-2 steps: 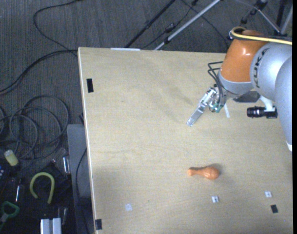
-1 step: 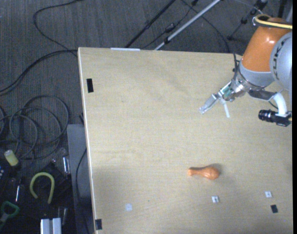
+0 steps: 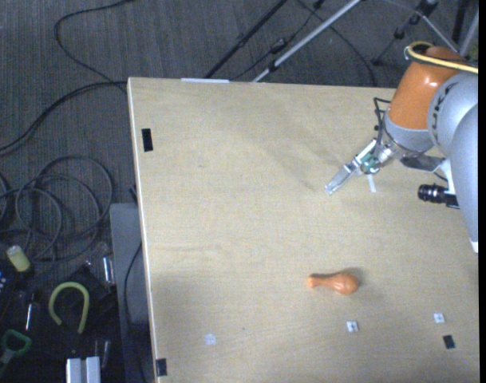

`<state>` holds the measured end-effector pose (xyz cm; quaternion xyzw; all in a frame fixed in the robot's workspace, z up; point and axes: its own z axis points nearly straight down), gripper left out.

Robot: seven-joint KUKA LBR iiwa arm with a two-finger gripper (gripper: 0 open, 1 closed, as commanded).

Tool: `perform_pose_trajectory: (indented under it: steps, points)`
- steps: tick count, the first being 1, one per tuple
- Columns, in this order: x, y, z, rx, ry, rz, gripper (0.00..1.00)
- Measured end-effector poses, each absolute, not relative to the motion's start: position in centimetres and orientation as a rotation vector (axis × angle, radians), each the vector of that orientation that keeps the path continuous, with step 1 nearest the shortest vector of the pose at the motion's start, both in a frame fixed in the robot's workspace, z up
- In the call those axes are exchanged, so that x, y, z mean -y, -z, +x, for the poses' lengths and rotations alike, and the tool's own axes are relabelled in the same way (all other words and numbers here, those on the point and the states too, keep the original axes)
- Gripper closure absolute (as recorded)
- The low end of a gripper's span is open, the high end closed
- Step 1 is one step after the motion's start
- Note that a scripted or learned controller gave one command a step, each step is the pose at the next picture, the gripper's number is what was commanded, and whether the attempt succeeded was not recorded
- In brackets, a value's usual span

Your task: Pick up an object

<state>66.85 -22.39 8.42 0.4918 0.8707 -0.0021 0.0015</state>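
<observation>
Nearest the camera, at the low edge of the bench (image 3: 227, 238): a few small markers on the tan board, a pale square (image 3: 352, 325) below the orange thing, another pale one (image 3: 439, 318) to its right, a dark tab (image 3: 448, 341) beside that, and one dark tab (image 3: 161, 367) at the board's lower left corner.

Just above those, the orange object (image 3: 335, 282). Pear-shaped, bulb end to the right, narrow neck pointing left. It lies flat on the bare board, casting a slight shadow, nothing touching it.

My gripper (image 3: 337, 184) sits well apart from it, up and to the right. My fingers slant down-left from the wrist, tips over the board. Too small and blurred to read: I cannot tell whether my jaws are apart or together. Nothing visible between them.

Behind the wrist, my orange band (image 3: 422, 94) and grey arm (image 3: 464, 150) come in from the right side. A black fitting (image 3: 436, 193) juts out under the arm.

Another dark tab (image 3: 147, 139) near the board's upper left edge.

Off the bench, left: dark carpet, looped black cables (image 3: 51, 206), a yellow-green curved piece (image 3: 69, 303) on the floor. Top of view: tripod legs (image 3: 338, 18) and more cable.
</observation>
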Motion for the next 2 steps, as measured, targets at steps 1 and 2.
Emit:
perform_pose_trajectory:
  steps: [1,2]
  points:
    - [22.3,-9.4,66.9,-2.731,0.011,1.539,1.0]
    - [16.7,-16.4,66.1,-2.588,-0.002,1.779,1.0]
